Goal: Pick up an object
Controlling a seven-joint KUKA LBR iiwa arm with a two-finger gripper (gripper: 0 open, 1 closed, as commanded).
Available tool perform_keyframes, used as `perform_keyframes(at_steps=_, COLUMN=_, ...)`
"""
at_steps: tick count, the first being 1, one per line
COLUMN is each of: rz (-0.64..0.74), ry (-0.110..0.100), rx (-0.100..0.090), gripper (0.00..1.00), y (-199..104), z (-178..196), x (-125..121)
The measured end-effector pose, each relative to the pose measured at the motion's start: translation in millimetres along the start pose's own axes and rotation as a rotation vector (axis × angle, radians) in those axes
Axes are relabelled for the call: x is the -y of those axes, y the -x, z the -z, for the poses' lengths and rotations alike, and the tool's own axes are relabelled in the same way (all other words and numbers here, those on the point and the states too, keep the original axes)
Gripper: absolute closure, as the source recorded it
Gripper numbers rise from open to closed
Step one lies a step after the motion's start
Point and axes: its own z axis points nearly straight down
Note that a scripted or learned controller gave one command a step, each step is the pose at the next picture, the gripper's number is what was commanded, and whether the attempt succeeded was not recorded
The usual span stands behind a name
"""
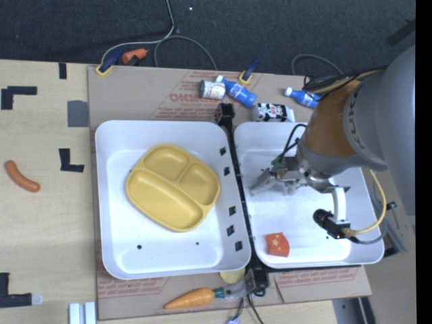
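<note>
A small orange-red block point(277, 244) lies near the front edge of the right white bin point(297, 258). My gripper point(264, 181) hangs low over the middle-left of that bin, well behind the block and apart from it. Its grey fingers point(260, 183) point left toward the divider between the bins, and nothing shows between them. A yellow divided plate point(173, 186) rests in the left bin point(115, 235).
A toy carrot point(191, 298) lies on the cardboard in front of the bins, a toy sausage point(21, 176) on the wood at far left. Clamps, blue-white bottles point(236, 91) and cables sit behind the bins. The arm's grey and orange body covers the right bin's far right.
</note>
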Motion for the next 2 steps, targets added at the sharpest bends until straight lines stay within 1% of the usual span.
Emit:
perform_keyframes(at_steps=1, rz=-0.008, ry=-0.005, rx=0.003, gripper=0.00, y=14, z=-21, x=-51)
perform_keyframes(at_steps=2, rz=-0.007, ry=-0.001, rx=0.004, gripper=0.00, y=7, z=-21, x=-93)
